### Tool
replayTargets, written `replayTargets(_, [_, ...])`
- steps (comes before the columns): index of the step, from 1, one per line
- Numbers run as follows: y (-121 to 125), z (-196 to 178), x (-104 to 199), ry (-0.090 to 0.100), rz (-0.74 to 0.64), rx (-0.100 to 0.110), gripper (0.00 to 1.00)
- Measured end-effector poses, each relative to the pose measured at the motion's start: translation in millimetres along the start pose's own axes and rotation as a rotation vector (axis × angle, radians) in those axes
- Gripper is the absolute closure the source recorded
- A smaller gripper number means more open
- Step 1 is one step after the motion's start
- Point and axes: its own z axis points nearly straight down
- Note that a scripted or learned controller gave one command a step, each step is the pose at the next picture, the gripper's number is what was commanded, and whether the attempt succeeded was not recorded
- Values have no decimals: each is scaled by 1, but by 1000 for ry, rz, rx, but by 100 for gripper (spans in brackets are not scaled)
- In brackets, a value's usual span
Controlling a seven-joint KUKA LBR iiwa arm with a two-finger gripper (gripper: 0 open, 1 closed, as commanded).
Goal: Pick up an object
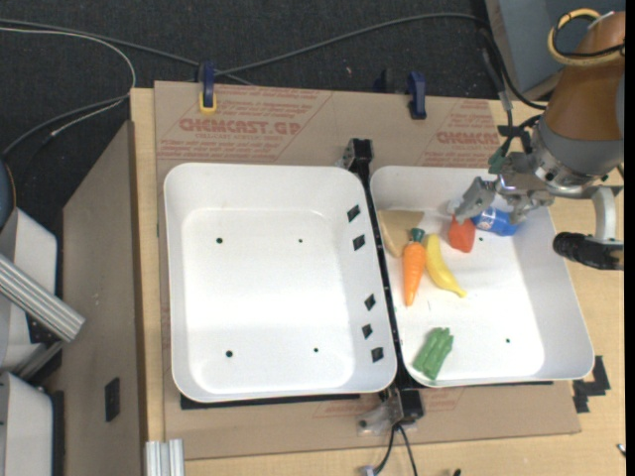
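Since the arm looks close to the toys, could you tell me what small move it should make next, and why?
Probably a short, straight descent. The gripper hovers right over the red toy in the right bin, and nothing is visibly held. The banana and carrot lie close by, so sideways motion could knock them.

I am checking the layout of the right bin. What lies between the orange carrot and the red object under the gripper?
In the camera view, the yellow banana lies between the carrot and the red object.
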Motion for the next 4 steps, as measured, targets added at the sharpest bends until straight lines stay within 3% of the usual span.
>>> replayTargets(1, [3,-7,0,-2,-3,-13,0])
replayTargets(3, [-6,106,-7,-1,-1,-9,0])
replayTargets(4, [-6,122,-7,-1,-2,-10,0])
